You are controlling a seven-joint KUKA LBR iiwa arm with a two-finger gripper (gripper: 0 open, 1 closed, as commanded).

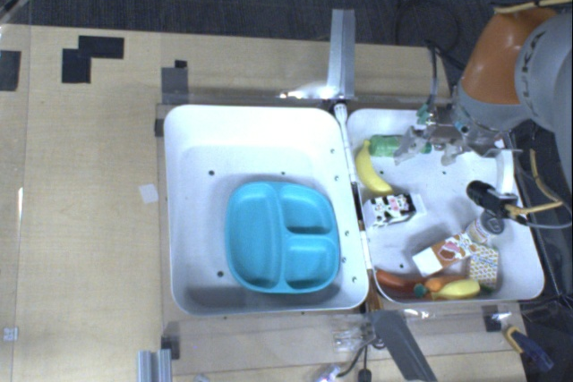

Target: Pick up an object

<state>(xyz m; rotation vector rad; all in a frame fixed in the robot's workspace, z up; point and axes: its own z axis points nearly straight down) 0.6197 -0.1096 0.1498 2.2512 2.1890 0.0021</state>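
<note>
My gripper (427, 153) hovers over the back of the right bin (528, 273), and its two fingers stand apart with nothing between them. Just left of it lies a small green object (385, 145). A yellow banana (371, 173) rests against the bin's left wall, with a black-and-white spotted item (391, 207) below it. Along the front wall sit a white block (427, 261), a patterned box (472, 260), a yellow piece (457, 288) and an orange carrot-like toy (428, 286).
The left bin (192, 148) holds a blue divided plate (282, 237). A metal post (343, 58) rises at the back between the bins. The grey and orange arm (510, 67) comes in from the right.
</note>
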